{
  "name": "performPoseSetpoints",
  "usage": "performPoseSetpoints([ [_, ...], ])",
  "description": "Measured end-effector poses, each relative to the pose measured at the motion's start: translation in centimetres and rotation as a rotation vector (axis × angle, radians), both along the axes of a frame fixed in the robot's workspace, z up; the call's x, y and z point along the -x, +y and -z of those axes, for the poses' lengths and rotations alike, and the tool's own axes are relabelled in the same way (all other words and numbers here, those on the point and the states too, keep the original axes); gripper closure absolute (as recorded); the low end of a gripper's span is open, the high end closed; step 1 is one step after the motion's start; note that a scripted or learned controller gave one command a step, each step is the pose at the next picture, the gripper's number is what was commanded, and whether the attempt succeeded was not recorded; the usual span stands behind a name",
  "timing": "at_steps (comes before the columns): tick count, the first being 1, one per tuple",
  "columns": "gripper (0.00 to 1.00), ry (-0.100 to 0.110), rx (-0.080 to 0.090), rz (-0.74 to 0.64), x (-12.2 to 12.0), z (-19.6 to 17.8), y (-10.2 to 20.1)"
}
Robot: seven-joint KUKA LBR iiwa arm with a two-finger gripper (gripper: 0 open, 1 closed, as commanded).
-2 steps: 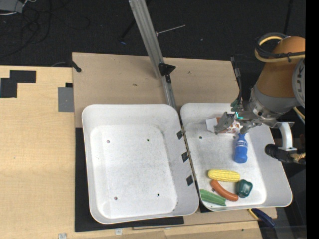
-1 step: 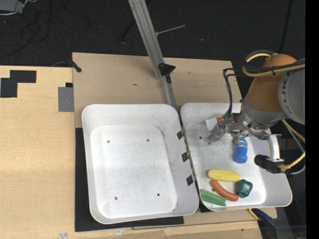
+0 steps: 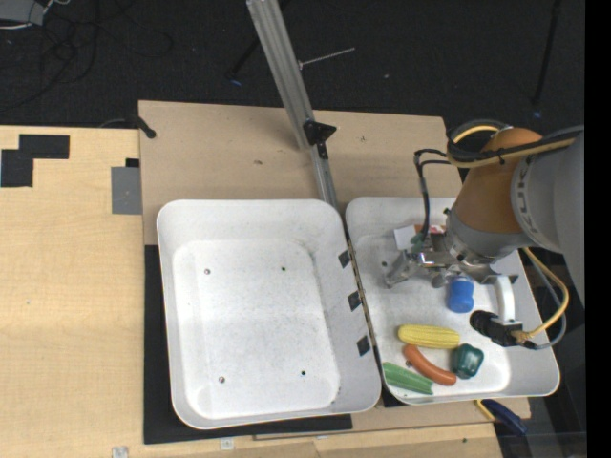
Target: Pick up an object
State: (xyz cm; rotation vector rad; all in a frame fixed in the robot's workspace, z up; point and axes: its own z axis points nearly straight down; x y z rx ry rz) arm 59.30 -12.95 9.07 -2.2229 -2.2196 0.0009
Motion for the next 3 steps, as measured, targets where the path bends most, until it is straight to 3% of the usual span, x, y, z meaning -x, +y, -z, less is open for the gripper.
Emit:
performPoseSetpoints([
  [1, 1.00, 0.001, -0.001, 0.006, 0.1, -1.1, -0.1],
  [3, 1.00, -0.005, 0.001, -0.002, -0.1, -11.6, -0.8],
])
